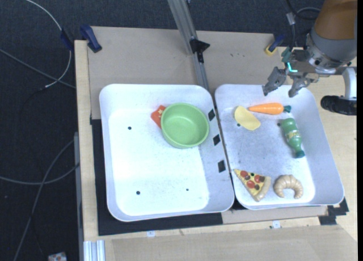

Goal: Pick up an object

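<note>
Currently, the gripper is hanging over the far rim of the right bin, with its two fingers spread apart and nothing showing between them. The arm, grey with an orange band, is reaching in from the right side of the table.

Taking the carrot as the landmark, item positions are as follows:

- The gripper is standing just beyond the carrot, toward the far edge of the bin, and is not touching it.
- The carrot is lying flat near the far end of the right bin, with its green tip pointing right.
- A yellow chip-shaped piece is lying just to the left of the carrot and slightly nearer the camera, close to it.
- A green bottle is lying on its side nearer the camera than the carrot's green tip.
- A pizza slice and a croissant are resting side by side at the near end of the same bin, well apart from the carrot.
- A green bowl is sitting upright in the left bin, to the left of the carrot, with a red object partly hidden behind its left rim.
</note>
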